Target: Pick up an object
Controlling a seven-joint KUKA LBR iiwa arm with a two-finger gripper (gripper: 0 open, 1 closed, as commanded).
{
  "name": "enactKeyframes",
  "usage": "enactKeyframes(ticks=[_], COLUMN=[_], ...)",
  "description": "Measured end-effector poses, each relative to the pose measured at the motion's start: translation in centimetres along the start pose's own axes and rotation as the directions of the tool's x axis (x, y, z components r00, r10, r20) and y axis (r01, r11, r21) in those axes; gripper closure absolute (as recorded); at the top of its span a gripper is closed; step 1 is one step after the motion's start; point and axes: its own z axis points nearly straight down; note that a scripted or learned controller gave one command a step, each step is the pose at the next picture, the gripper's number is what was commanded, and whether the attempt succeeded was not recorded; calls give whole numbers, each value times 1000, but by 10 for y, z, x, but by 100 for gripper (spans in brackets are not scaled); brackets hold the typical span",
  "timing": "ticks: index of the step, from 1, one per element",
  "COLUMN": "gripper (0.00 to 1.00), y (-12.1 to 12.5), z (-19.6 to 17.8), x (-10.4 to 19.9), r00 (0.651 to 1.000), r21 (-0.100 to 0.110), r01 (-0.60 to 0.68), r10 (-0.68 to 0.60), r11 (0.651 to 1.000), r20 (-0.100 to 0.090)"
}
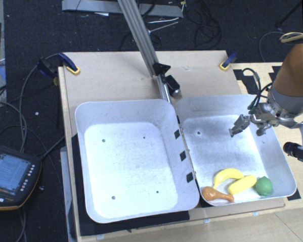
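Observation:
In the right bin (213, 140), near its front edge, lie a yellow banana-like piece (227, 175), a second yellow piece (242, 184), an orange-brown piece (216, 194) and a green round object (264, 186). My gripper (250, 125) hangs over the right bin's far right part, well behind those objects. Its two fingers stand apart with nothing between them.
The left bin (128, 159) lies beside the right one, with black clips along their shared wall. A slanted metal pole (145, 42) rises behind the bins. A teach pendant (10, 173) rests off the bench at the left.

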Motion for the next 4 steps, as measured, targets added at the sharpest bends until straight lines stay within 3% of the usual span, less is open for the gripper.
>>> enactKeyframes(ticks=[1,2,4], gripper=[0,100,100], y=[-3,-1,14], z=[63,50,-66], x=[-1,-2,3], r00=[1000,1000,1000], r21=[2,-4,-9], r01=[-1,0,1], r10=[1,0,-1], r11=[1000,1000,1000], r20=[-1,1,2])
